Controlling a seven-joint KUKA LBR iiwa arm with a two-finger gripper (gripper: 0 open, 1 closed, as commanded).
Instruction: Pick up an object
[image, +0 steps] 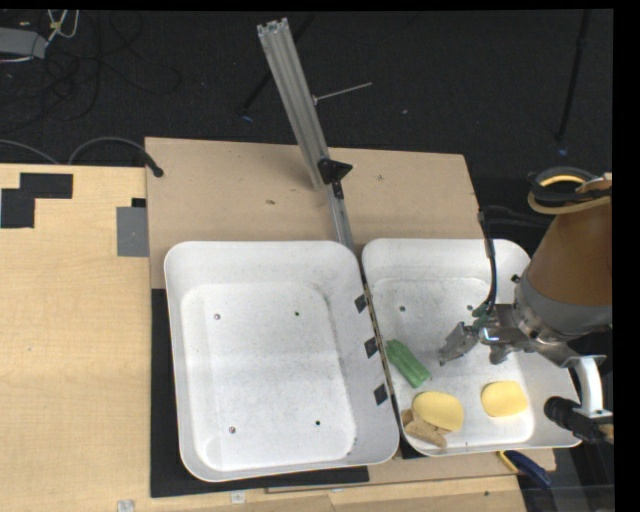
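The right bin (432, 250) holds a small green oblong piece (408, 362) by its left wall. Two rounded yellow objects lie near the bin's front edge, one (438, 409) at the left and the other (505, 398) further right. A tan scrap (427, 432) rests against the front of the left yellow one. My gripper (462, 342) hangs low over the middle of the right bin. It is to the right of the green piece and above both yellow objects in the view. Nothing shows in its grasp.
The left bin (260, 350) sits beside the right one, with a divider carrying dark clips (368, 345) between them. A metal rail (300, 110) slants down from the top toward the bins. The arm's orange band (575, 255) looms at the right.
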